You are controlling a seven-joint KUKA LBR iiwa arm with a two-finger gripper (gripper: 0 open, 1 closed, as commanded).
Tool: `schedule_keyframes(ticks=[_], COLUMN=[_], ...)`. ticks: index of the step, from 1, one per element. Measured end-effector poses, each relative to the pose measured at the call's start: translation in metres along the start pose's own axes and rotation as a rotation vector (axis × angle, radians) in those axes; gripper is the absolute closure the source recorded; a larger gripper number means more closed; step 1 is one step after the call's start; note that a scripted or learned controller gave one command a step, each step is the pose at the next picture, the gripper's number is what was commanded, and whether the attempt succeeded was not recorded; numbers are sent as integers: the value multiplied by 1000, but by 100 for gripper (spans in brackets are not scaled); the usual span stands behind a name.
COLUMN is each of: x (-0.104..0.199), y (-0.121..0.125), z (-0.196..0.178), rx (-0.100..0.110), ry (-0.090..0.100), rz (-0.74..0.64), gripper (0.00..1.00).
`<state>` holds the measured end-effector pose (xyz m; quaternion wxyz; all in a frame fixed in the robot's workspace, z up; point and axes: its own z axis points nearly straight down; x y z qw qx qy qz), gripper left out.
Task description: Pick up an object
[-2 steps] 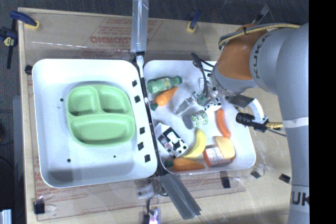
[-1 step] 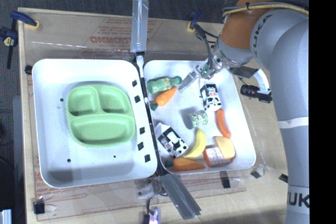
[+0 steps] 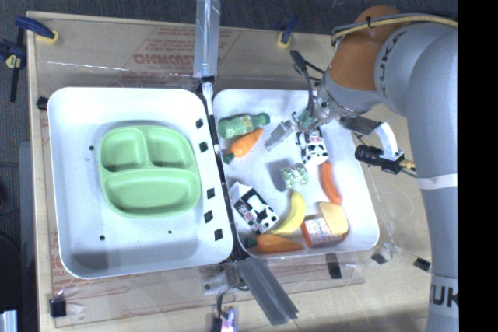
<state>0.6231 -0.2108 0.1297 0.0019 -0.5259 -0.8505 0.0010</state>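
Gripper (image 3: 299, 125) low over back of right bin (image 3: 359, 198), near green bottle (image 3: 243, 124) and carrot (image 3: 247, 143); finger spread not readable, nothing seen gripped. Right bin crowded: banana (image 3: 291, 214), sausage (image 3: 331, 181), black-and-white cow toys (image 3: 255, 208), orange-labelled pot (image 3: 317, 230). Left bin (image 3: 70, 167) bears green divided tray (image 3: 148, 169).

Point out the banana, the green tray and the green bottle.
banana (image 3: 292, 215): camera view, middle of its curved body.
green tray (image 3: 148, 170): camera view, ridge between its compartments.
green bottle (image 3: 243, 124): camera view, middle of its body.
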Motion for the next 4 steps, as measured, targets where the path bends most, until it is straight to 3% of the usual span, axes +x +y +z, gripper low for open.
schedule_keyframes(ticks=[1, 2, 3, 4], x=[-6, 6, -15, 20], y=[12, -9, 31, -38], z=[3, -1, 8, -27], rx=[-3, -1, -3, -1], ry=[-3, 0, -2, -1], rz=[6, -28, -85, -30], gripper=[0, 0, 0, 0])
